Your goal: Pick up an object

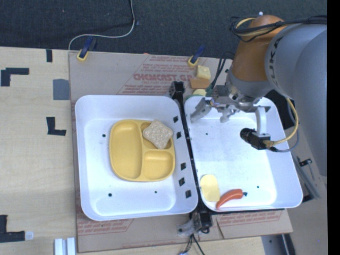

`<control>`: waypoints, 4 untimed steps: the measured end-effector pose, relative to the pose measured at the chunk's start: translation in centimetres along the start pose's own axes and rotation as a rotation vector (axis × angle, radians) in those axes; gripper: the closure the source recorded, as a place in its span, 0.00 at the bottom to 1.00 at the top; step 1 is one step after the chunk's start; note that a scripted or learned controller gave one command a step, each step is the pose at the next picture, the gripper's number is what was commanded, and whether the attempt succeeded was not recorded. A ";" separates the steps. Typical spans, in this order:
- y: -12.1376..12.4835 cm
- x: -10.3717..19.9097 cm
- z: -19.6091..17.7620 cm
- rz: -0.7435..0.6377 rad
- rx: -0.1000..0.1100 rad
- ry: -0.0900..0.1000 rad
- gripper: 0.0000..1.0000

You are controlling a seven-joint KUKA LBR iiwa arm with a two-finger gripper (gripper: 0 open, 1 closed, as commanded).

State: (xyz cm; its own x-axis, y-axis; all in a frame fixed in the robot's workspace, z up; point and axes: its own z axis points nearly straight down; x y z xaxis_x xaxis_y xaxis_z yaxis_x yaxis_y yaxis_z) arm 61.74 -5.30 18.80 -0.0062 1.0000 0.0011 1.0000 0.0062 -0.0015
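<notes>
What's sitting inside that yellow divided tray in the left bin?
A speckled tan square, like a slice of bread, lies in the yellow tray's upper right compartment, overlapping the divider. The other compartments look bare. Whatever is beneath the slice is hidden.

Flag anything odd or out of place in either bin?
Nothing spilled or damaged. Only quirk: the pale yellow piece and orange-red sausage sit jammed in the right bin's near corner. The slice of bread rests in the yellow tray, left bin.
</notes>
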 end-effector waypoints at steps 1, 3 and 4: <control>5.3 -4.0 -0.7 0.006 -0.005 -0.003 0.00; 5.2 -5.2 10.4 0.003 -0.003 -0.001 0.00; 5.1 -5.2 9.4 0.002 -0.001 -0.001 1.00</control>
State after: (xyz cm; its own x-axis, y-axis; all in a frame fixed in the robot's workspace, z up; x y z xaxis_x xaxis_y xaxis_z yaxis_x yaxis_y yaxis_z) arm 66.85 -10.42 9.42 -0.0037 1.0000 0.0004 1.0000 0.0037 -0.0003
